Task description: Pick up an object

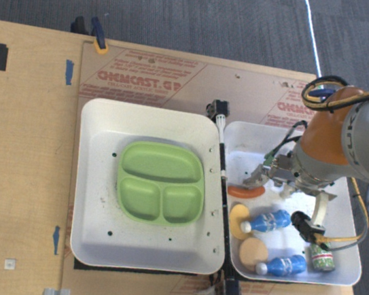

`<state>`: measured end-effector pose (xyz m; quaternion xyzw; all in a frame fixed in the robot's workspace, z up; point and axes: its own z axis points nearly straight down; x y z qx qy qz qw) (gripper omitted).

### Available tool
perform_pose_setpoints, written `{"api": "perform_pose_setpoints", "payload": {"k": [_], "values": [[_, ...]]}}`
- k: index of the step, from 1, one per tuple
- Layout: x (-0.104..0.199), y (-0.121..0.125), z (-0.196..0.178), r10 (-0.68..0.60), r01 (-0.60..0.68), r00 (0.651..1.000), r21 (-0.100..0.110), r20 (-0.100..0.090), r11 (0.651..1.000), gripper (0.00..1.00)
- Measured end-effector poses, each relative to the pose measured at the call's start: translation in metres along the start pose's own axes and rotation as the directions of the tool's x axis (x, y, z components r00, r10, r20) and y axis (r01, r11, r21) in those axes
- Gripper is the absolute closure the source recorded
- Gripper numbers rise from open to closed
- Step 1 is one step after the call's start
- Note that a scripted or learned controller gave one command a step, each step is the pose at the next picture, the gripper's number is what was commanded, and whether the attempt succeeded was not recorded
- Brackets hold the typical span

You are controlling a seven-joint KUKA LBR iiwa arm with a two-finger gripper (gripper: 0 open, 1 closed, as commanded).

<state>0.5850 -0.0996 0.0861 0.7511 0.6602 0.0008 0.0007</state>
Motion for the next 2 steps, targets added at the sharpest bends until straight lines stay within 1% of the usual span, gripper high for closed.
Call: {"api": "perform_pose_setpoints", "payload": {"k": [1, 2], "values": [[-0.009, -0.057, 0.000, 0.084, -0.084, 0.997, -0.001, 0.000, 0.997, 0.00], [-0.020, -0.097, -0.001, -0.229, 0.229, 0.973, -0.004, 0.002, 0.973, 0.00]]}}
